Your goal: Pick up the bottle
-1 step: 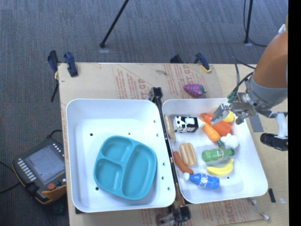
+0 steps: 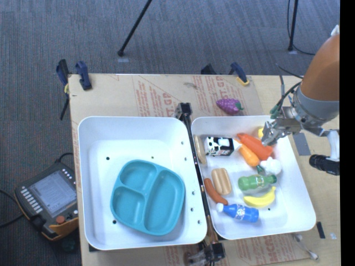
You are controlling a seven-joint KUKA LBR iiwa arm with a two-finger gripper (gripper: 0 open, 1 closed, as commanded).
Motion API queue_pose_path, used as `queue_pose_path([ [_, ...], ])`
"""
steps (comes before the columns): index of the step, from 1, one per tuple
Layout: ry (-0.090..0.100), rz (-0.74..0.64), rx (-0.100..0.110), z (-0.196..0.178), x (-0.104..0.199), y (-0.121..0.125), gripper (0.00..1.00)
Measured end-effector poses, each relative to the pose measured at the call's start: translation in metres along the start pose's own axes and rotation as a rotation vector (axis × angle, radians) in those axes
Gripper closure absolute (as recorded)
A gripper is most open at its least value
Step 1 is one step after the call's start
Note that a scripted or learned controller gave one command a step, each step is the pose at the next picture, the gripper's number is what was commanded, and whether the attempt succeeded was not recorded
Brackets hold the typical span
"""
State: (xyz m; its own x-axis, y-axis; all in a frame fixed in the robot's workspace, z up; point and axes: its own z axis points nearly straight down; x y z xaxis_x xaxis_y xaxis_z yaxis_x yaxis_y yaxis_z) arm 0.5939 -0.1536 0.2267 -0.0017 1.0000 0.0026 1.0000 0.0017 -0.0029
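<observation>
The gripper [image 2: 270, 134] is seen at the far right corner of the right bin [image 2: 302, 201], poised just above the carrots [image 2: 254, 146]; nothing is seen held by it, and its open or closed state cannot be told from this slant. The approach step is judged to be in hand, with no grasp yet made. The green bottle [image 2: 256, 181] is found lying on its side nearer the camera, between a white object [image 2: 272, 166] and the banana [image 2: 260, 198]. A second bottle, blue and white [image 2: 240, 212], is laid at the near edge beside the sausage [image 2: 213, 192]. For the next move, the gripper would need to be carried toward the camera over a bottle, aligned across its narrow body, and lowered without the crowded neighbours being struck. The blue tray [image 2: 148, 197] is left untouched in the left bin [image 2: 91, 148].
</observation>
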Motion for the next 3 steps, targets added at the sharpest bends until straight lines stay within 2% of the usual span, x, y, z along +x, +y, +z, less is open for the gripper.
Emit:
queue_pose_path([
  [1, -0.001, 0.239, -0.001, -0.036, -0.011, -0.039, 1.00],
  [2, -0.001, 0.236, 0.000, -0.046, -0.010, -0.039, 1.00],
  [3, -0.002, 0.396, -0.001, -0.095, -0.034, -0.118, 1.00],
])
